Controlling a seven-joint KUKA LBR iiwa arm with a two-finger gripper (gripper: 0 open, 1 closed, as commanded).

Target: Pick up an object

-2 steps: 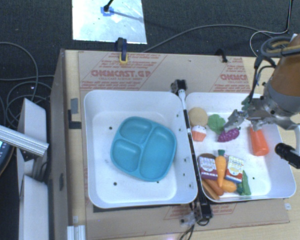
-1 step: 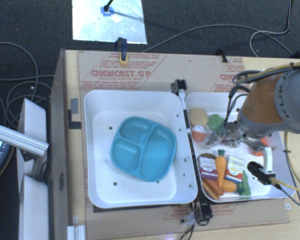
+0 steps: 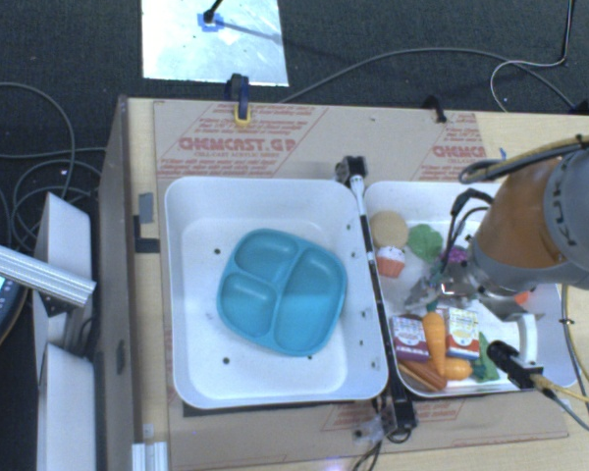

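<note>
claw (image 3: 440, 287) low in right bin (image 3: 560, 361) | carrot (image 3: 435, 337) just near of it, long axis near-far | finger state: cannot tell

Blue divided plate (image 3: 283, 291) in a white bin (image 3: 191, 234); orange carrot (image 3: 435, 336), green ball (image 3: 425, 240), tan bench (image 3: 304, 140) with red lettering.

1. The left bin (image 3: 191, 292) holds one blue divided plate (image 3: 281, 290) at its middle, with bare floor all round it.
2. The right bin (image 3: 412, 196) is crowded: a beige ball (image 3: 389, 229), green piece (image 3: 424, 240), carrot (image 3: 435, 334) and packets (image 3: 408, 336) lie close together.
3. The arm (image 3: 530, 226) overhangs that bin's right half.
</note>
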